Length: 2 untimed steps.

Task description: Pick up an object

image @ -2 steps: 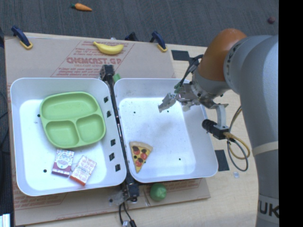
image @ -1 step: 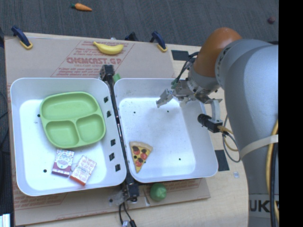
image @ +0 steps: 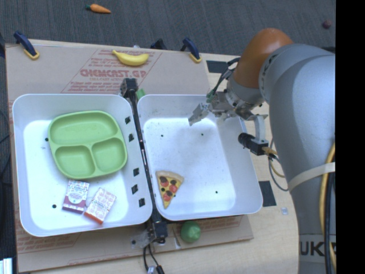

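Observation:
A toy pizza slice [image: 168, 187] lies in the right bin [image: 228, 170], near its front left corner. My gripper [image: 198, 116] hangs over the back of that bin, well behind the pizza slice and apart from it. In the left bin [image: 28, 170] sits a green divided plate [image: 87, 142]. Two small printed packets [image: 76, 196] [image: 101, 204] lie side by side in front of the plate.
A toy banana [image: 131, 56] rests on the cardboard behind the bins. A green ball [image: 190, 231] sits just outside the right bin's front edge. A black divider [image: 138, 153] with clips runs between the bins. Blue clamps [image: 191, 48] hold the cardboard's back edge.

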Available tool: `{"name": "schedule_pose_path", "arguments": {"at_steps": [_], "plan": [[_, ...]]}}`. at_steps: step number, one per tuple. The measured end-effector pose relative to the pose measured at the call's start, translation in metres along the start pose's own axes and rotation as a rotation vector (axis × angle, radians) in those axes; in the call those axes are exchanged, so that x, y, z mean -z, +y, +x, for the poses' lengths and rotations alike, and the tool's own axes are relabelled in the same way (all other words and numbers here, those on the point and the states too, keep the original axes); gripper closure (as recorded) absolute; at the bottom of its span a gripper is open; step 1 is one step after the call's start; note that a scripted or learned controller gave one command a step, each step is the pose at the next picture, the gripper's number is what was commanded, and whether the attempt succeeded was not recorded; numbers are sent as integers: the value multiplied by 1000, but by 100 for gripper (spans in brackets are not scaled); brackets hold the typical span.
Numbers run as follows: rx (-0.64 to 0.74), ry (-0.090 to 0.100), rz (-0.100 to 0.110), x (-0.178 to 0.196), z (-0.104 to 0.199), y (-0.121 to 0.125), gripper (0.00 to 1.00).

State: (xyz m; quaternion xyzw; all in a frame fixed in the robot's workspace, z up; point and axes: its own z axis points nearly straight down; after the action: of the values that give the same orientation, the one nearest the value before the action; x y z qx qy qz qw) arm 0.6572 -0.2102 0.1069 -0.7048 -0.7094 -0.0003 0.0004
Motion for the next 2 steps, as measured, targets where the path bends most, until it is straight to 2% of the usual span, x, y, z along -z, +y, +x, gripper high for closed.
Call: {"name": "schedule_pose_path", "arguments": {"at_steps": [2], "plan": [[-1,-1,0,5,0,0,0]]}}
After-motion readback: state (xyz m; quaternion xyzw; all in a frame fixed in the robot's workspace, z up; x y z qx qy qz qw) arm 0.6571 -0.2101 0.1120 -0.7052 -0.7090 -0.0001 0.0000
